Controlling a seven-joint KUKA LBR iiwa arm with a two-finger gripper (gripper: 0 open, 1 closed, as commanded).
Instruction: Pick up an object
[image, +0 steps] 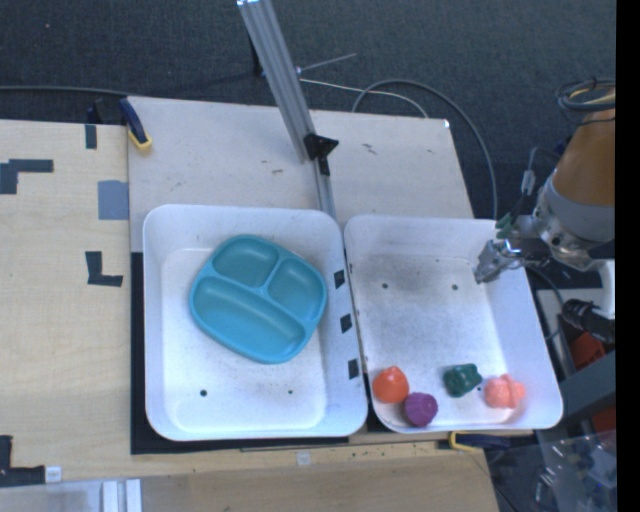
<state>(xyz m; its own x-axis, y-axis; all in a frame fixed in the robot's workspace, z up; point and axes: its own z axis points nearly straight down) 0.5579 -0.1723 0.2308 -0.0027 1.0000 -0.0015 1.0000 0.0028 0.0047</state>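
Bins: two shallow white ones, side by side on the bench. The left bin holds one item, a blue divided plate with three compartments, lying flat and turned at an angle near the bin's middle. The right bin holds four small objects, all gathered along its near edge. Counted from left to right: one orange piece, one purple piece just beside and slightly nearer than the orange one, one dark green piece, and one pink-orange piece by the near right corner. The orange and purple pieces appear to touch; the green and pink-orange pieces sit close together, with contact not determinable. The rest of the right bin's floor shows grey scuffing.

Arm: one, entering from the right, with its orange band at the far right edge of the view. The gripper sits over the right rim of the right bin, towards its far end, well apart from all four objects. Whether it is apart or together cannot be told at this resolution; nothing is seen in it.

One slanted metal rail crosses the far side of the bench above the bins.
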